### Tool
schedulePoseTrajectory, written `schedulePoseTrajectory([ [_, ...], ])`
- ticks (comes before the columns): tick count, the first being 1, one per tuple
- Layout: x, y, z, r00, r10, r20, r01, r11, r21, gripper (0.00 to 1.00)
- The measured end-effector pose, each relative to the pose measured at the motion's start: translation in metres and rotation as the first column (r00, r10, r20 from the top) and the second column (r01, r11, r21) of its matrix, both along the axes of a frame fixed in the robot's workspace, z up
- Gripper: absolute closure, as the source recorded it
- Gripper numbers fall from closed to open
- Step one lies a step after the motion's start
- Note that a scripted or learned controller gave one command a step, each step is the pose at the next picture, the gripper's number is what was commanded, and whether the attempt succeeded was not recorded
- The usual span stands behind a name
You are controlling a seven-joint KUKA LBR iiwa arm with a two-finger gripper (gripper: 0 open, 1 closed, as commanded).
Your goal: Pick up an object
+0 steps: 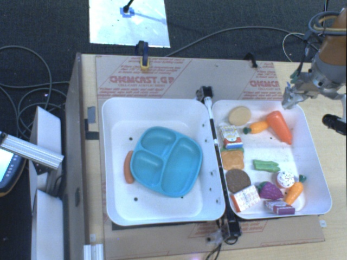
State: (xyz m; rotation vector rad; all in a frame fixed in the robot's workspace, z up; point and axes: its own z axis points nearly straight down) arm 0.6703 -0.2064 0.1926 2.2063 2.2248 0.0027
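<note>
Beside the end effector (289,101), grip state unclear, large orange carrot (280,126), tapered, smooth.

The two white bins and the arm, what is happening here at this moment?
The gripper of the arm hangs above the far right corner of the right bin, holding nothing. That bin contains toy food, with a large carrot closest to the gripper. The left bin holds a blue divided plate and a sausage beside it.

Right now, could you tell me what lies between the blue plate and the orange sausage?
Nothing: in the camera view, bare white bin floor separates the sausage from the blue plate.
</note>
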Motion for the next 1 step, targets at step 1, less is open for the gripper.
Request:
schedulePoseTrajectory([
  [1,-0.001,0.0002,-0.003,1.0,-0.003,-0.003,0.003,1.0,0.002,1.0],
])
